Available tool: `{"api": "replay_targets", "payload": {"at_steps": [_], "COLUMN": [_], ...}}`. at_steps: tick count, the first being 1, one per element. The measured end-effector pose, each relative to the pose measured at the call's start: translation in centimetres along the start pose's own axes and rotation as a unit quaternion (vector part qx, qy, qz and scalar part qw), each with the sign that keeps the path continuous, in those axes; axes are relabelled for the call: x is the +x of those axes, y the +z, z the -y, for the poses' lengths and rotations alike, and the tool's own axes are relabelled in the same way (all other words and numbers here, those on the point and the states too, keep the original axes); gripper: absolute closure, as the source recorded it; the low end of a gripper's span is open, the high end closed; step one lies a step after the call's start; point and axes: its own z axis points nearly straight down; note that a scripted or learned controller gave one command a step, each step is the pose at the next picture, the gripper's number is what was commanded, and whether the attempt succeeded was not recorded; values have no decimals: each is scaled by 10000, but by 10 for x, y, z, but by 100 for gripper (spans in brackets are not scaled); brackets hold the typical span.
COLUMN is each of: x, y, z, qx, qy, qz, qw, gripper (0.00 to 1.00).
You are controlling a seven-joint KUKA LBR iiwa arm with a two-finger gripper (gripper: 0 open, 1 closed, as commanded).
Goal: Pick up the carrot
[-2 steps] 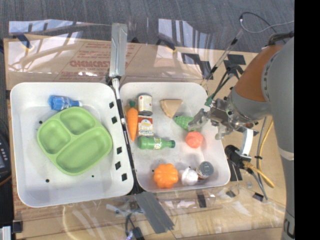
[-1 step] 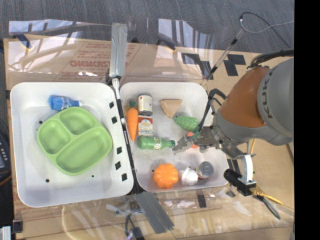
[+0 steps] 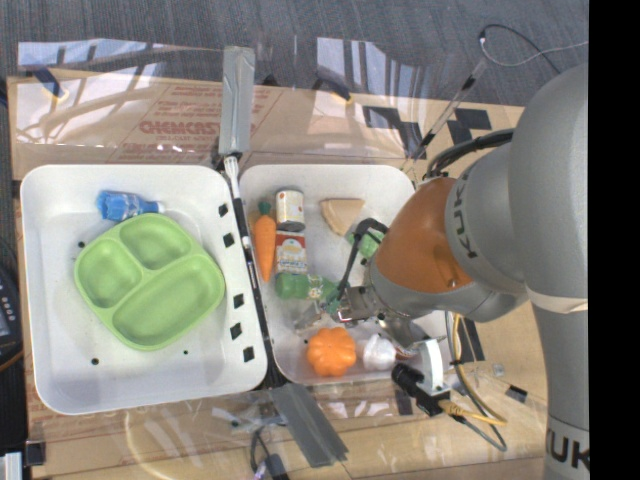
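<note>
The carrot [image 3: 264, 246] is orange with a green top. It lies lengthwise along the left wall of the right bin [image 3: 400, 183], next to the divider. My gripper [image 3: 325, 310] hangs low over the middle of that bin, to the right of and below the carrot, apart from it. It sits just above an orange pumpkin-like toy [image 3: 331, 352] and beside a green item [image 3: 293, 286]. The arm's orange band [image 3: 430, 253] covers the bin's right part.
A small can with a red and white label [image 3: 290, 230] stands right beside the carrot. A tan wedge [image 3: 343, 214] lies at the back and a white bulb [image 3: 378, 352] at the front. The left bin [image 3: 40, 368] holds a green divided plate [image 3: 150, 278] and a blue wrapper [image 3: 125, 205].
</note>
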Motion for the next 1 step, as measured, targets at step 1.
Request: {"api": "replay_targets", "payload": {"at_steps": [1], "x": [0], "y": [0], "z": [0], "qx": [3], "qy": [3], "qz": [0], "qw": [10000], "gripper": [0]}}
